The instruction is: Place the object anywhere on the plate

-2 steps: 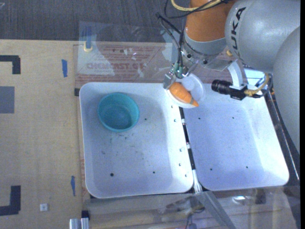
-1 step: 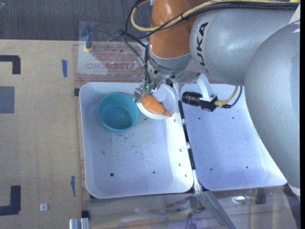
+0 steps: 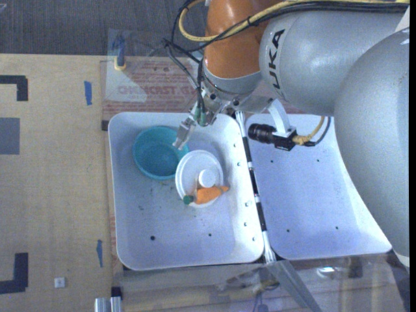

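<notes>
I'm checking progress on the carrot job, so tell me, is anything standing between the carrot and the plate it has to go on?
Nothing visible stands between them. The carrot already lies on the white plate, beside a small white cup. The gripper hangs over the teal bowl, apart from the carrot.

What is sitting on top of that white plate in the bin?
On the white plate lie an orange carrot-like object and a small white cylinder. The plate's edge overlaps the teal bowl; whatever lies under the plate is covered.
</notes>
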Motion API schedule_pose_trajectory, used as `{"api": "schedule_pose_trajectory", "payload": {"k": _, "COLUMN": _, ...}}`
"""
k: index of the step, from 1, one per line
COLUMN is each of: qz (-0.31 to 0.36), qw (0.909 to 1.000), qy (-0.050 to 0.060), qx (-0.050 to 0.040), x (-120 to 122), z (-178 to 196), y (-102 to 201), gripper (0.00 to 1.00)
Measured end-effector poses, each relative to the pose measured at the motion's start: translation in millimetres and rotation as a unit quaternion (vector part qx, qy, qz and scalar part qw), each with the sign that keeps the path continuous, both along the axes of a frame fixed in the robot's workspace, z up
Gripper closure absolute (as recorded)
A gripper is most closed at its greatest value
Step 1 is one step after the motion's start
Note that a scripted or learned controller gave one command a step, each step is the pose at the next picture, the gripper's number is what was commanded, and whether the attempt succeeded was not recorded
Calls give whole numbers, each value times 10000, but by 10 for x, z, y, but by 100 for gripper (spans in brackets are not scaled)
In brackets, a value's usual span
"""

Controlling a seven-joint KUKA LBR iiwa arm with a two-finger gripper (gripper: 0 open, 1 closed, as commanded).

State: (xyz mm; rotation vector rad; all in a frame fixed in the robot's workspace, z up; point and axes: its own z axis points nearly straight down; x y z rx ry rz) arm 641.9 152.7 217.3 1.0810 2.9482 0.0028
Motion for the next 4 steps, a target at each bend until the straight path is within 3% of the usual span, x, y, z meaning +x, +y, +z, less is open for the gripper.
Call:
{"api": "schedule_pose_trajectory", "payload": {"k": 1, "qz": 8, "qw": 10000, "qy": -30, "qx": 6, "x": 13, "z": 116, "y": 10, "gripper": 100}}
{"api": "schedule_pose_trajectory", "payload": {"k": 2, "qz": 576, "qw": 9983, "qy": -20, "qx": -7, "x": -36, "z": 1777, "y": -152, "gripper": 100}}
{"api": "schedule_pose_trajectory", "payload": {"k": 3, "qz": 550, "qw": 9985, "qy": -4, "qx": -1, "x": -623, "z": 858, "y": 652, "gripper": 100}}
{"api": "schedule_pose_trajectory", "payload": {"k": 4, "qz": 141, "qw": 9999, "qy": 1, "qx": -1, "x": -682, "z": -279, "y": 192, "gripper": 100}}
